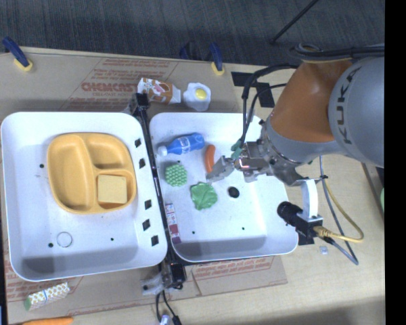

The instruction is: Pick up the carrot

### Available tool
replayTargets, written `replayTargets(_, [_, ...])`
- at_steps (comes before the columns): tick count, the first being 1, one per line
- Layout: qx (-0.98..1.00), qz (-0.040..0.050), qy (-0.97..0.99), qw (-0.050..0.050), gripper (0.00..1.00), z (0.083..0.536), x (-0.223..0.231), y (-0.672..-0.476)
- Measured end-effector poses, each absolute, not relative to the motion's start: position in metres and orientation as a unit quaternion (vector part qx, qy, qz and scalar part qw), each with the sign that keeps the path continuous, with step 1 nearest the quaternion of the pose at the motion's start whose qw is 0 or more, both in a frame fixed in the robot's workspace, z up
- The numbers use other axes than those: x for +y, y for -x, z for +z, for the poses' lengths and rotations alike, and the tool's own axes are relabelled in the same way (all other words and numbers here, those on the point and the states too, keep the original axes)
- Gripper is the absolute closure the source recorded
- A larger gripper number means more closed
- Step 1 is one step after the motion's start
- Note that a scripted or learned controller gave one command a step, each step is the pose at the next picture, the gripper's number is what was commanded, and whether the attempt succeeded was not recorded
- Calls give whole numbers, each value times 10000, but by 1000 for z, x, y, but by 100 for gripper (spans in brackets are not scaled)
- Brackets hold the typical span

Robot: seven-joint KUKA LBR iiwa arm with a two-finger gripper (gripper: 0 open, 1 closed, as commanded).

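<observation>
The carrot [210,157], small and orange, lies on the floor of the right bin [257,229] near its upper middle, just right of a blue bottle. My gripper [220,170] hangs over the right bin just below and right of the carrot, its fingers pointing left. Nothing shows between the fingers. The big grey and orange arm covers the bin's right side.
A blue bottle [183,145], a green round scrubber [176,175] and a green leafy piece [203,196] lie in the right bin. The left bin [27,235] holds a yellow divided tray [74,175] with a tan block [112,188]. Small packets sit behind the bins.
</observation>
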State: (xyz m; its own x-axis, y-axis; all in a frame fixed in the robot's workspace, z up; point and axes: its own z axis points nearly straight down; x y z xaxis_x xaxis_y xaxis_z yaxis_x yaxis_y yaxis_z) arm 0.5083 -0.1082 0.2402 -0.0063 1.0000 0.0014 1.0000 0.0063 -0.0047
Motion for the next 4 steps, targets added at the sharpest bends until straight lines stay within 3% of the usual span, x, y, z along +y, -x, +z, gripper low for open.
replayTargets(1, [-7297, 8, 6838, 10, 0, 250, -112, -581])
replayTargets(2, [-6795, 21, 7337, 25, 0, 191, -21, -536])
replayTargets(3, [-6566, 20, 7542, 15, 0, 191, 49, -571])
replayTargets(4, [-7182, 13, 6958, 7, 0, 192, 4, -637])
